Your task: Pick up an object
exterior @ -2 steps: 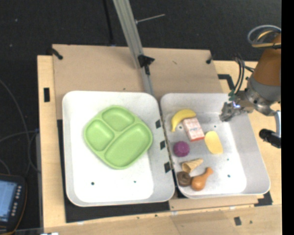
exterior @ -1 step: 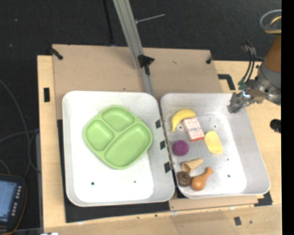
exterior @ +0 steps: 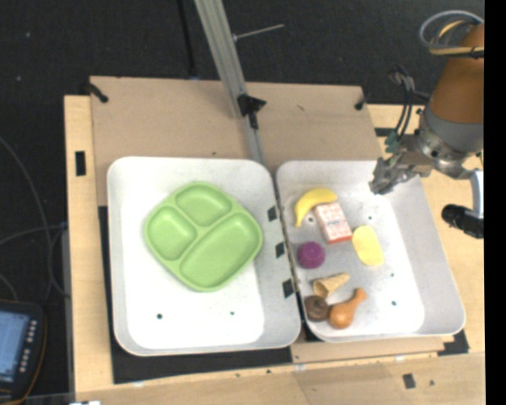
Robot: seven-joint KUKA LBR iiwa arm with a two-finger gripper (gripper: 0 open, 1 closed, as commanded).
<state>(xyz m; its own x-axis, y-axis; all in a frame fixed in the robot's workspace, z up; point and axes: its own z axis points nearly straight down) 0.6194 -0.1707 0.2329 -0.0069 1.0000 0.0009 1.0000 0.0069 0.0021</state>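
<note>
No readable writing anywhere; small red-and-white carton (exterior: 331, 223) has a label too blurred to read. Gripper (exterior: 386, 178) sits at the right bin's 1 o'clock corner, over the rim; cannot tell if clenched or released, nothing seen in it, touching no item. Grey arm with orange band (exterior: 455, 99) enters from 3 o'clock.

Right shallow white bin (exterior: 422, 260) holds the pickable items: yellow plastic banana (exterior: 313, 202) at 11 o'clock of the carton, touching it; yellow oval lemon-like piece (exterior: 368, 245) at 4 o'clock of the carton, just beside; purple round ball (exterior: 310, 254) at 7 o'clock of the carton; tan cone-shaped piece (exterior: 331, 285) below the ball; orange-brown pear-shaped toy (exterior: 347, 310) and dark brown round piece (exterior: 317, 309) near the bin's 6 o'clock edge, close together.

Left shallow white bin (exterior: 135, 310) holds a green three-compartment plastic plate (exterior: 203, 236), central. Both bins on a tan surface (exterior: 169, 116).
</note>
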